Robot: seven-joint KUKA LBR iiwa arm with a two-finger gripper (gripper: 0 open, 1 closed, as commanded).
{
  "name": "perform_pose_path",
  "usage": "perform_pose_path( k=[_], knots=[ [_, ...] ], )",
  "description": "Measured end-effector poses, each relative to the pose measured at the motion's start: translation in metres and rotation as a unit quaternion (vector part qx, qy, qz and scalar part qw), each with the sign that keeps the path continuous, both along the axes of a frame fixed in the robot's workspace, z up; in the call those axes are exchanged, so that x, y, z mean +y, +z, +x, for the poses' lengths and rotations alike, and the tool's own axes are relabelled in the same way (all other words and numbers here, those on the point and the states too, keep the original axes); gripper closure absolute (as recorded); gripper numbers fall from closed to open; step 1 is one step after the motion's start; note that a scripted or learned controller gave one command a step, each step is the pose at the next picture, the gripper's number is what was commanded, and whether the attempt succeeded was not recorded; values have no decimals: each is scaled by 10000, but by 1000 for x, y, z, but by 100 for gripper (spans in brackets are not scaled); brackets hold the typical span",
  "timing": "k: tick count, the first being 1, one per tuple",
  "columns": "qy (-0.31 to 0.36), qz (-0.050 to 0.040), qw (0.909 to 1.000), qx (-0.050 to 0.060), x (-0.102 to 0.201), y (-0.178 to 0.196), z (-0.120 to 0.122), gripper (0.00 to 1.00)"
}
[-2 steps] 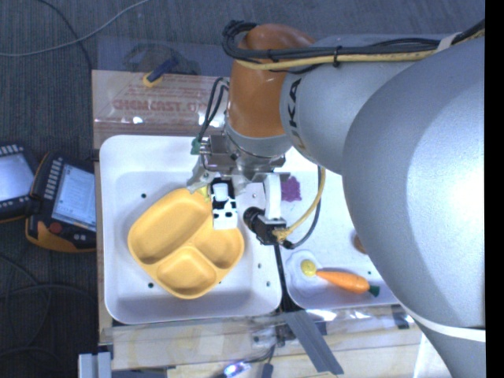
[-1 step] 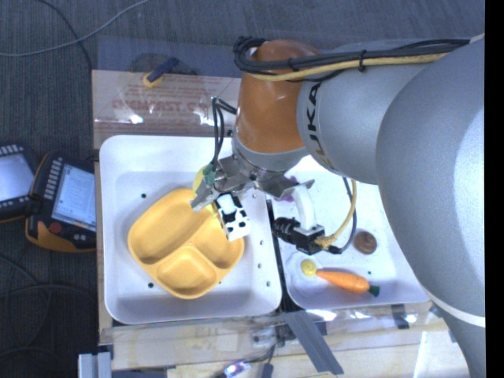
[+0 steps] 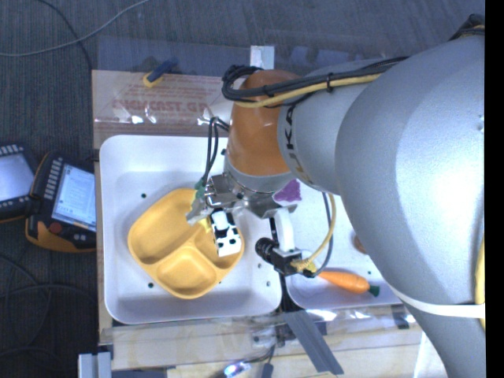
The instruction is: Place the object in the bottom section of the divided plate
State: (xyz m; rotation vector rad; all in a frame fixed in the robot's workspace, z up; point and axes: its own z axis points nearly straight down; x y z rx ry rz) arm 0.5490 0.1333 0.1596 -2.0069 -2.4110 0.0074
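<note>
Grey, my arm (image 3: 394,172) looms over both bins; my hand (image 3: 226,235) hangs over the yellow divided plate's (image 3: 161,246) right edge, grip unclear.

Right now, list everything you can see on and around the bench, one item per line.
divided plate: one, yellow, in the left bin
left bin: one, white, left half of the bench
right bin: one, white, mostly hidden under the arm
carrot: one, orange with a green end, in the right bin
purple item: one, partly hidden beside the wrist, can't identify
handheld controller: one, black and orange with a screen, on the floor at left
arm: one, grey with an orange band
end effector: one, over the plate's right edge
</note>
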Motion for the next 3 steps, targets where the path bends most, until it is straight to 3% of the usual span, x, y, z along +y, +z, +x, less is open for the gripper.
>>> perform_pose_path(
  k=[1, 2, 3],
  knots=[
    [0, 0, 10000, -4, 0, 0, 0, 0],
    [-2471, -26, 9690, -25, -11, 46, 9, 0],
    [-2939, -40, 9558, -14, -24, -2, 9, 0]
  ],
)
